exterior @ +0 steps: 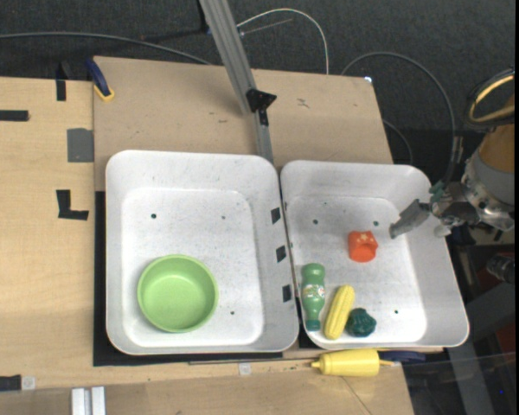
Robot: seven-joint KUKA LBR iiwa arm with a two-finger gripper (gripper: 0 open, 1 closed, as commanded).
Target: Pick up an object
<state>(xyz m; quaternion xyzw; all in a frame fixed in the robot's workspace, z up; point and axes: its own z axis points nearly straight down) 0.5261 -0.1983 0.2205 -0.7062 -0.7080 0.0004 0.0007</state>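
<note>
Pale wooden table [182, 102], black tape marks [9, 121] along left part, grey patch [80, 144] beside them. Two shallow white bins side by side on table: left bin [125, 232], right bin [432, 301], rims touching at middle. Black mat edge [99, 275] showing under left bin's left side. Blue-and-yellow clamp [100, 80] at table's far edge. Yellow bottle-like object [353, 363] lying on table's near edge, just below right bin. Grey metal pole [229, 37] slanting over table's far side.

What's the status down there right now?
Gripper over right white bin, nothing seen held. Small orange-red round object just left of it. Yellow corn-shaped toy and green bottle farther off, not blocking.
</note>
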